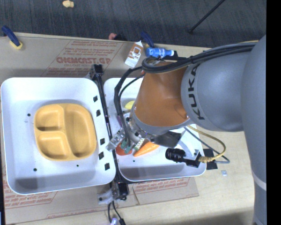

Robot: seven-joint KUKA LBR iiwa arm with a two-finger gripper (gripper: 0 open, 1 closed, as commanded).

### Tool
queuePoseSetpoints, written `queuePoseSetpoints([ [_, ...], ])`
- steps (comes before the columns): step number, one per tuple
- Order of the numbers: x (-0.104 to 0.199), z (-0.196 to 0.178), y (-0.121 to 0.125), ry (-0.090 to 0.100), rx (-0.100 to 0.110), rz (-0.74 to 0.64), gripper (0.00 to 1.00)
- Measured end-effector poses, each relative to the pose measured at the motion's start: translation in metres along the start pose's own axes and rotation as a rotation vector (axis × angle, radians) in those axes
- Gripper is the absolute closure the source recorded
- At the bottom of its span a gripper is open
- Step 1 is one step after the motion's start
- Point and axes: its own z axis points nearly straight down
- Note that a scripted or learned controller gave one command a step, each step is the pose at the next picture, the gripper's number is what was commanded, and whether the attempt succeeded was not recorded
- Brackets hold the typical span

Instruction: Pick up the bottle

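Arm reaching in from the right, wrist bent down low.

The grey arm [229, 88] enters from the right edge and sweeps left, its bulky upper link filling the right side. The orange band [160, 97] sits above the wrist, which points down and toward the left. Black cables loop over the far side of the band. The claw [126, 142] hangs at the wrist's lower left end, largely hidden beneath it.

Dark grey carpet floor [84, 8] toward 12 o'clock, small yellow scrap [68, 3] on it, tan desk [225, 196], printed cardboard sheet [79, 57] over desk, even light
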Motion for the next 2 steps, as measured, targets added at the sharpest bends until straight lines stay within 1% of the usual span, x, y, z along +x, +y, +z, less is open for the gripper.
queuePoseSetpoints([
  [1,0.022,0.000,0.021,-0.002,-0.002,0.002,1.00],
  [2,0.045,-0.100,0.044,-0.004,-0.003,-0.122,1.00],
])
